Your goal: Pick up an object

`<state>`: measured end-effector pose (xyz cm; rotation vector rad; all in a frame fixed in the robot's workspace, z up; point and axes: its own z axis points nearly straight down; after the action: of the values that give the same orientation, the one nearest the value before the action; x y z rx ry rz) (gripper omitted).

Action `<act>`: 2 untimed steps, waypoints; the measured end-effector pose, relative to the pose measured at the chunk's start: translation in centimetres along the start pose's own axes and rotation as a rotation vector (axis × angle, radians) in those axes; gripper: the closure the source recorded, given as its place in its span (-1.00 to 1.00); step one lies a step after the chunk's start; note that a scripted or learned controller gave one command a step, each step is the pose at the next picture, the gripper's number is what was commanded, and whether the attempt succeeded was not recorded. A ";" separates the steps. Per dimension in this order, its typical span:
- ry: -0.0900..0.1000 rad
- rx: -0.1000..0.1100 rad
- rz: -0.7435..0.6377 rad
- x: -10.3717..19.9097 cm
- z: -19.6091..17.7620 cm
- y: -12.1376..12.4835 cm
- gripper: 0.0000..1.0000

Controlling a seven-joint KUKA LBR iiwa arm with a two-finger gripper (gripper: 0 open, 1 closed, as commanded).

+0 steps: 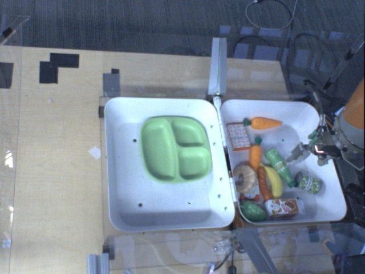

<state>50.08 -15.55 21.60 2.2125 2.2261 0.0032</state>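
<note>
Green divided tray [174,148] in left bin [117,170]; black cables [274,10] behind.

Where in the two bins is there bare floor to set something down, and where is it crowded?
Left bin: bare floor rings the green divided tray, widest along the near edge. Right bin: open floor at the far right corner, between the upper carrot and the gripper. Its left side and near edge are crowded with the donut, banana, green bottle and carton.

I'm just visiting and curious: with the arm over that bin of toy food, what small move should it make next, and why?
Probably a short descent. The gripper hangs at the right bin's right side with nothing between its fingers, while the green bottle and the small green can lie close by.
</note>
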 end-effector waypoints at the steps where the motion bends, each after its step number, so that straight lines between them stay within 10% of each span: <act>1: 0.001 0.001 0.045 7.0 11.0 6.8 -1.00; 2: 0.001 -0.006 0.044 7.1 9.8 7.1 1.00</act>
<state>57.13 -8.45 11.82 2.2591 2.1741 0.0114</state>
